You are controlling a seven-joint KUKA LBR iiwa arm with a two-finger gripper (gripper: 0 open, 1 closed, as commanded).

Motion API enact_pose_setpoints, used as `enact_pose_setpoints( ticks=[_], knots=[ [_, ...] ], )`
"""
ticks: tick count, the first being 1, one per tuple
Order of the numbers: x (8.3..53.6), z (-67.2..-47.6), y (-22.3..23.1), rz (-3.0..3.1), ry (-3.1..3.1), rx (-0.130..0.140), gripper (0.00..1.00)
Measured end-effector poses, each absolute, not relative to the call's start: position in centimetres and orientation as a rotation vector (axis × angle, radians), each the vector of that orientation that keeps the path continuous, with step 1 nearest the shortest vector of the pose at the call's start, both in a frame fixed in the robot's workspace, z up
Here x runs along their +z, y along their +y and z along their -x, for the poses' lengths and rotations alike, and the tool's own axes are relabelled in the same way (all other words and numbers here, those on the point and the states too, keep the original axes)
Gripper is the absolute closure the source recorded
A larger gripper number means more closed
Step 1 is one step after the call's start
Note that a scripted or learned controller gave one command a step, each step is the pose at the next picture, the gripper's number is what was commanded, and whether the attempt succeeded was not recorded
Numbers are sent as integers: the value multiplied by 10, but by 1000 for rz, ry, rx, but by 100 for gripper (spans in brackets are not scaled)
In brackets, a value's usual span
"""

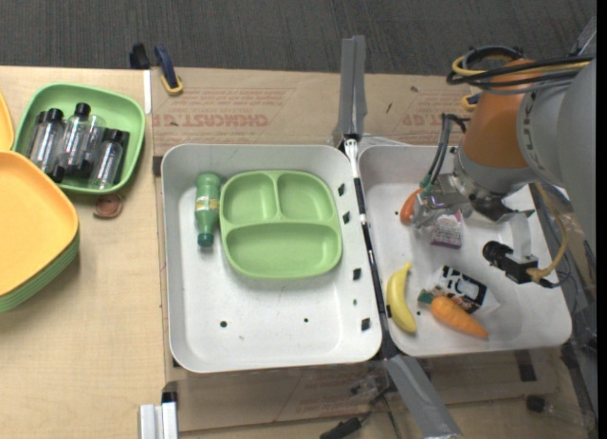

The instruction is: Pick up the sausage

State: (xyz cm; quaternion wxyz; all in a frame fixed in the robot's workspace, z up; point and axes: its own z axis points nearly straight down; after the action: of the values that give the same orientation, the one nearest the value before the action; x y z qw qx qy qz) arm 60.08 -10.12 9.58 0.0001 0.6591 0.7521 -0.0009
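Arm [503,129] bent over right bin [550,328] | tool [438,208] by sausage [410,207] | grip unclear

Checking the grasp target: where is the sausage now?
The sausage lies in the right bin, near its upper left, beside the gripper.

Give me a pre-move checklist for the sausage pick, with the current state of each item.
1. Sausage located: ok. A reddish piece lies in the right bin, near its left wall; it looks like the target.
2. Tool positioned: ok. It hangs low just right of the sausage.
3. Sausage between the tool's tips: cannot tell, the wrist hides them.
4. Neighbours: not ok. A small packet sits right under the tool.
5. Banana and carrot out of the way: ok, nearer the front of the bin.
6. Left bin's green plate and bottle: ok, apart from the work.
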Motion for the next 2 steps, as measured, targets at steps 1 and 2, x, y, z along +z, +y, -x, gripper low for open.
enact_pose_setpoints(
  ticks=[1, 2],
  knots=[
    [91, -557, -104, -1961, 2457, -2, 100],
    [101, -594, -123, -1939, 2472, -2, 100]
  ],
)
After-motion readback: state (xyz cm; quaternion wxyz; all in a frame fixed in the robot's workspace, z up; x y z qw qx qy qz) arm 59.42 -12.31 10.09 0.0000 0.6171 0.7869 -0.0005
